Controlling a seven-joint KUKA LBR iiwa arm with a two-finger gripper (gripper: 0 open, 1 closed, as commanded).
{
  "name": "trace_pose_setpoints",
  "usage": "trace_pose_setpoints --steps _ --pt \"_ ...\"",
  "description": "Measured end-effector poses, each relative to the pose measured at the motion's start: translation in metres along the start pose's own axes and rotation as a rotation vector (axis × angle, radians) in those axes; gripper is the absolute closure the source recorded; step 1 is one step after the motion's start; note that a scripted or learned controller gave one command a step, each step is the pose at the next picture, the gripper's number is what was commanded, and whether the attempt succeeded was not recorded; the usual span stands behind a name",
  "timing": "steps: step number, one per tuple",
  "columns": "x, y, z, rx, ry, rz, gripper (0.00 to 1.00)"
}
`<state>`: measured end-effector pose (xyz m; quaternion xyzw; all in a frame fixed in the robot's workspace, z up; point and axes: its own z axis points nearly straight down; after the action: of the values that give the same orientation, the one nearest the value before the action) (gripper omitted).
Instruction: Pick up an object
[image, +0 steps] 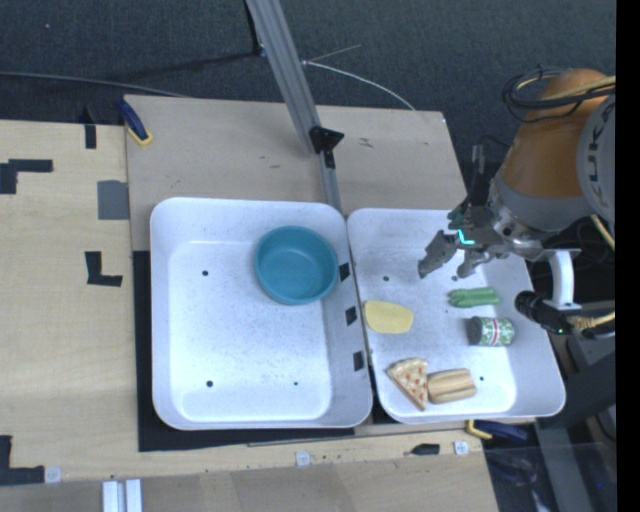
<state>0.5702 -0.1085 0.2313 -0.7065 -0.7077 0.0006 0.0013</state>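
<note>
Nearest the camera, in the right bin (530, 395), lie a pizza slice (408, 381) and a bread roll (450, 384), touching. Farther back sit a yellow piece (388, 317), a small can (490, 331) and a green pod (474, 296). Above these hangs the gripper (452, 260), jaws apart (nothing between them). The blue bowl (295, 264) rests in the left bin (190, 330).

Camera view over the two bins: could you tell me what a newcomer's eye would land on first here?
Probably the blue bowl, alone in the upper right part of the left bin. Next, the grey and orange arm reaching in from the right, its gripper open above the right bin. Below it lie small items: a green piece, a can, a yellow piece, a pizza slice and a bread roll.
</note>
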Motion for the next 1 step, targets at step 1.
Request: trace_pose_setpoints --steps 1 --pt "0.0 0.0004 -0.0006 -0.001 0.0 0.0 0.0"
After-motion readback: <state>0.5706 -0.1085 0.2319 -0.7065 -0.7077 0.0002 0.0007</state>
